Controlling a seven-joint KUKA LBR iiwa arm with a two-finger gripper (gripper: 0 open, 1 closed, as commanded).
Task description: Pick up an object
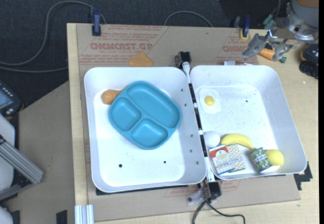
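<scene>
- Gripper (263, 45) hangs at the far right corner of the table (76, 116), past the back rim of the right bin (283, 101) and outside it; nothing shows between its fingers, and at this size it cannot be told whether they are spread or pressed together.
- The arm (306, 0) enters from the upper right, well apart from everything that could be picked.
- The step in hand looks like the approach: no object is chosen or touched yet, so the pick is at its start.
- Candidates lie in the right bin: a fried-egg toy (209, 101) alone near the left wall, and a crowded cluster in the near corner, namely a white egg (211, 139), a banana (236, 140), a red-and-white carton (227, 160), a green box (258, 159) and a lemon (275, 156).
- The left bin (101, 167) holds a blue tray (145, 114) with an orange ball (108, 97) just beside its far left edge.
- An orange piece (140, 59) lies on the table behind the left bin.
- The next move calls for swinging the gripper in over the right bin and bringing it down on one object.
- The cluster items touch or nearly touch, so fingers would likely need to straddle one without catching a neighbour; the egg toy stands free but looks flat, giving little to pinch.
- The banana or carton seems the likelier target, since each offers clear sides to close on.
</scene>
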